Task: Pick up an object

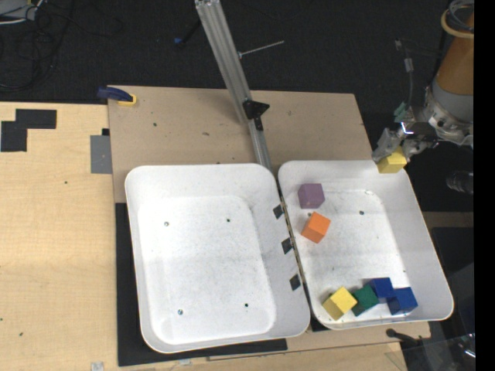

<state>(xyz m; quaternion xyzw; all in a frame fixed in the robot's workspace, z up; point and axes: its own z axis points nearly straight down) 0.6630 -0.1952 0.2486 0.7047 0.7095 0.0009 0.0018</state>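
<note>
While jaws (pixel 391 154) grip yellow block (pixel 393 162), wooden bench (pixel 309 126) bears two white bins (pixel 138 184); dark floor behind.

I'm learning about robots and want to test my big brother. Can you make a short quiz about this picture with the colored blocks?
1. True or false: the purple block lies in the left bin.
2. Which block lies nearest the purple one? A) green B) orange C) blue
3. Fill in: the small block right at the gripper, above the right bin's far corner, is colored ____.

Key
1. False, it lies in the right bin.
2. B, the orange block; the green block and the blue blocks sit at the near edge.
3. Yellow; a second yellow block lies beside the green one.
</note>
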